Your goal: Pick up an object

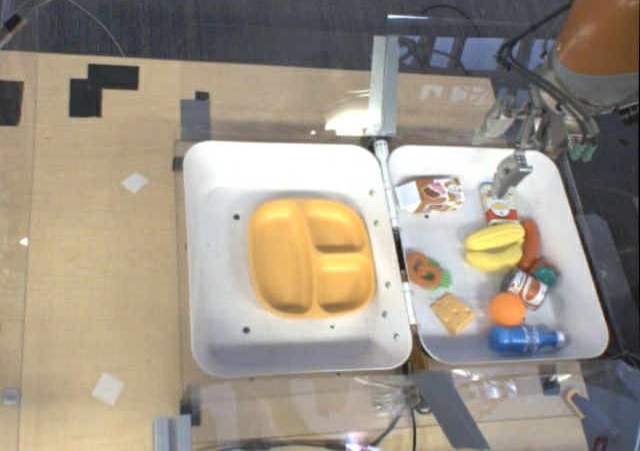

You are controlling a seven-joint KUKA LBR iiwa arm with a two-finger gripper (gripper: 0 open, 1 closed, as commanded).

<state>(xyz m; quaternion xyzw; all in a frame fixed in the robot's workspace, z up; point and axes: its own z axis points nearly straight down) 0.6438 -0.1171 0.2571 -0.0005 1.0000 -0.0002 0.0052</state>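
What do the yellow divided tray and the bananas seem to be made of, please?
The yellow tray looks like moulded plastic, matte to satin: uniform colour, soft rounded compartment walls, faint sheen. The bananas seem to be toy plastic, smooth and evenly bright yellow without spots, though real fruit cannot be ruled out from this distance.

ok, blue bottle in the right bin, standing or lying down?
Lying down. The blue bottle rests on its side along the near edge of the right bin, long axis running left to right, just below the orange.
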